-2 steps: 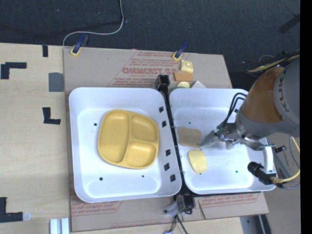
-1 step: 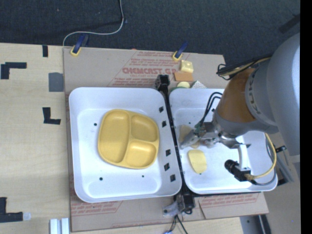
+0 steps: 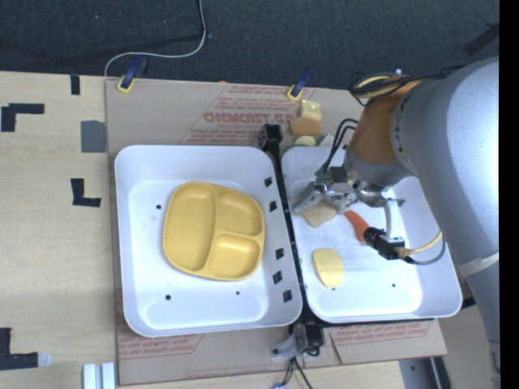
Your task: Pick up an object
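Camera view, from above: two white bins sit side by side on the tabletop. The left bin [image 3: 130, 217] holds a yellow divided plate [image 3: 213, 230]. In the right bin [image 3: 422, 298], the end effector [image 3: 320, 194] hangs just over a tan block [image 3: 319, 214]; whether it is spread or pressed together cannot be told. An orange carrot-like piece [image 3: 356, 222] lies just beside it, and a pale yellow lump [image 3: 328, 267] lies nearer the front.

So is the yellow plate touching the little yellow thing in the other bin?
Apart. The camera view shows the yellow plate in the left bin and the small yellow piece in the right bin, the bin walls between them.
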`<state>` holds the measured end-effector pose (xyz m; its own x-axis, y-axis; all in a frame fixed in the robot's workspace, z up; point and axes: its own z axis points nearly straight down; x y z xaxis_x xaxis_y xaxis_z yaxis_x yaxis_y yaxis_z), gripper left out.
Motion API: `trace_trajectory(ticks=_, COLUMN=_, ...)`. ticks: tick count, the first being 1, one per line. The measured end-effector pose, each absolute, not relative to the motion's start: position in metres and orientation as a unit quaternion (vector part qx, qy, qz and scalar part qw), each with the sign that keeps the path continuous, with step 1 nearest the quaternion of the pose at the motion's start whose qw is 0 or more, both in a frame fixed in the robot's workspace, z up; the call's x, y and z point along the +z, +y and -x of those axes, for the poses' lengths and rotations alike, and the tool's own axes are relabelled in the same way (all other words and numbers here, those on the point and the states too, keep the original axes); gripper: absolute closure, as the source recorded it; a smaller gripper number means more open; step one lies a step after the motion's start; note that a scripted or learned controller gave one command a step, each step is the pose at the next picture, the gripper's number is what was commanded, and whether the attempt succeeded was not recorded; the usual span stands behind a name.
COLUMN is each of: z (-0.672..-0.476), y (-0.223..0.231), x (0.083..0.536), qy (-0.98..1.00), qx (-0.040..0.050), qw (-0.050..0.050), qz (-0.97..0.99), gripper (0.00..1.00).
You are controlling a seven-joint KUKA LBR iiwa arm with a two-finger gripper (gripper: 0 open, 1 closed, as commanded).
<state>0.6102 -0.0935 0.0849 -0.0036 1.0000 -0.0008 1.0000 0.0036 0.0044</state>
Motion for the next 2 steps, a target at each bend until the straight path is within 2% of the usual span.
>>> trace_trajectory(ticks=1, z=-0.608, y=-0.094, x=0.095, qy=0.708, qx=-0.0003, qw=0.001, qz=-0.706, gripper=1.00)
trace_trajectory(ticks=2, z=-0.635, y=-0.052, x=0.191, qy=0.709, qx=0.0038, qw=0.003, qz=-0.705, gripper=1.00)
